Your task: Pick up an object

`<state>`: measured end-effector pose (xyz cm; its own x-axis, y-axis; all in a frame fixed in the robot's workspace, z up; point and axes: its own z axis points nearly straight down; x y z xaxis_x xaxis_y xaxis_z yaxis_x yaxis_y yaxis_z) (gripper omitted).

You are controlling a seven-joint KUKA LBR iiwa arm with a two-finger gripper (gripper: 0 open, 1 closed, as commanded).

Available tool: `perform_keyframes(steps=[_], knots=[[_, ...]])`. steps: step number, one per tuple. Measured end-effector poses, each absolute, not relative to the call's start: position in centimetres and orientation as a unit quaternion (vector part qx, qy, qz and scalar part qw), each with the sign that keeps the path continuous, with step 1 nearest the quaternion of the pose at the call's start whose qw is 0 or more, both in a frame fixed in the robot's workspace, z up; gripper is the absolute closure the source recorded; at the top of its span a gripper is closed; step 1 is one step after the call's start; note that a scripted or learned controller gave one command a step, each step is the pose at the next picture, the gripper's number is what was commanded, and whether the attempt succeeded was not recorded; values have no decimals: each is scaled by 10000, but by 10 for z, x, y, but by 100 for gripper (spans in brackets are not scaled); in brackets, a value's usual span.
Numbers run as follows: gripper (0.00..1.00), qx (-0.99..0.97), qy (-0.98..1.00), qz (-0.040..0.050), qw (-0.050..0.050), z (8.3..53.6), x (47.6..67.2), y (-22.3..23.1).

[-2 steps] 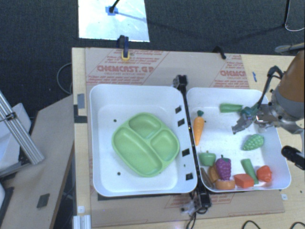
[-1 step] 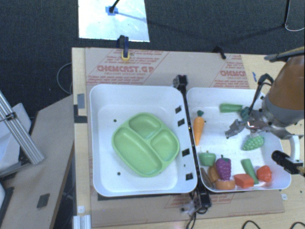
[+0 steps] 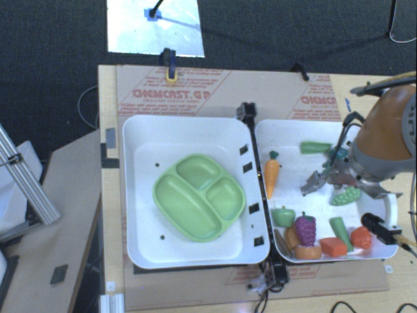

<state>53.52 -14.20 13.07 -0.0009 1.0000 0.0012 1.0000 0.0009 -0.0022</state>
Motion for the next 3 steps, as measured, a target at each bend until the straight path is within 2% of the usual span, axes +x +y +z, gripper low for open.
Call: perform_keyframes(steps=[1,2,3], knots=[[0,-7069,-7073,4,13,82,535,-141],[100,-7067,-7075,-7,-7,95,536,-142],[100,-7061,-7081,-14,-23,155,530,-143]])
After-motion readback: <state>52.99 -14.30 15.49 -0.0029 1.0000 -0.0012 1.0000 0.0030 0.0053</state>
